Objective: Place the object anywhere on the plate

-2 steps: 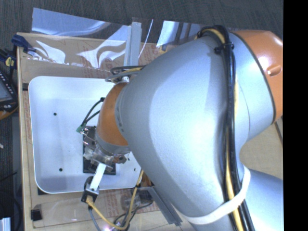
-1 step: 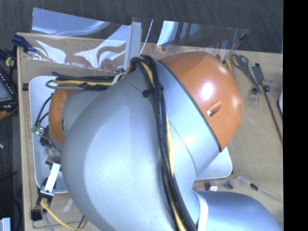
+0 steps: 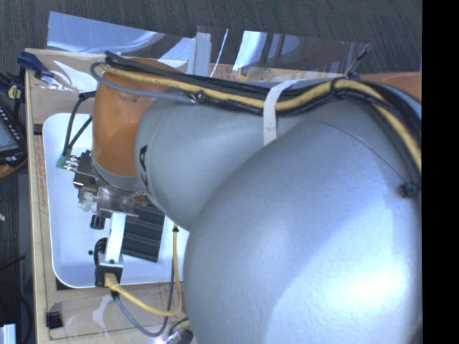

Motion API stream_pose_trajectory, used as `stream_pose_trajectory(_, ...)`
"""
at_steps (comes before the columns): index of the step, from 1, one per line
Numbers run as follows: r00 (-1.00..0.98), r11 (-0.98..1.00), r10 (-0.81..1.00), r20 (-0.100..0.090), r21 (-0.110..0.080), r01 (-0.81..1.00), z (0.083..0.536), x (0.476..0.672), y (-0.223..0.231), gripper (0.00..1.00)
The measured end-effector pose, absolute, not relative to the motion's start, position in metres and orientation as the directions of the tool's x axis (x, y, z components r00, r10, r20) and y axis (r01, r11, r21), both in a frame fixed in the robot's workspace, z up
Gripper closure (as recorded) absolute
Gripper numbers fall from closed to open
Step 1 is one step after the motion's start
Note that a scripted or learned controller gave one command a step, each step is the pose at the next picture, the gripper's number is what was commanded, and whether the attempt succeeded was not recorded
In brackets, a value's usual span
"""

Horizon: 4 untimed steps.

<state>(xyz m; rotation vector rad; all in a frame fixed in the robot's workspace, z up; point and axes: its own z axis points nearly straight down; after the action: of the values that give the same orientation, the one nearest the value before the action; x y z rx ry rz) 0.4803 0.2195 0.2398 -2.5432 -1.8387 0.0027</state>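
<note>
Seeing the grey arm [image 3: 287, 213] covering most of the wooden bench [image 3: 72, 307], dark carpet [image 3: 215, 6] beyond. Left white bin [image 3: 61, 235] sits under the gripper [image 3: 93, 199]. I can't tell gripper state or object position.

Bright glare, blurred foreground arm [image 3: 301, 213]

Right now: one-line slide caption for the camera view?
Grey arm with orange band reaches in close to the lens, gripper over a white bin.
</note>
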Motion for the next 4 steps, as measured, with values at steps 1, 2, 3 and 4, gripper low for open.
stream_pose_trajectory(1,0.275,-0.275,0.962,0.001,-0.004,0.962,0.293,0.484,0.219,1.00)
stream_pose_trajectory(2,0.355,-0.355,0.935,-0.003,-0.006,0.935,0.090,0.475,0.203,1.00)
stream_pose_trajectory(3,0.386,-0.386,0.922,-0.001,-0.004,0.922,0.193,0.477,0.135,1.00)
stream_pose_trajectory(4,0.636,-0.636,0.771,-0.001,-0.002,0.771,0.222,0.476,0.068,1.00)
